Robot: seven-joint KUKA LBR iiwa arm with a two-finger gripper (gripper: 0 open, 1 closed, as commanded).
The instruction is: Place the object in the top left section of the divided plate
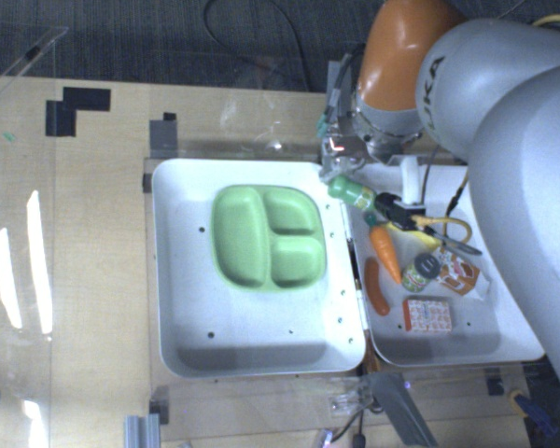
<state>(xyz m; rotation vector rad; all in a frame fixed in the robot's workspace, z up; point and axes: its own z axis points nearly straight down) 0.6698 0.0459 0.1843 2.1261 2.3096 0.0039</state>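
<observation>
On the bench, the tool (341, 168) hangs over a green bottle (351, 192); its grip cannot be told.

I look down from one camera fixed high above the bench (75, 250), tilted a bit. It sees both white bins (168, 278). The arm (504, 110) looms close on the right.

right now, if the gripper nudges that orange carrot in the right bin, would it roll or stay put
The carrot looks round and tapered, so it would probably roll in a curve. It seems rigid, likely a light plastic toy. The sausage and small jar lying close by might stop it early.
</observation>
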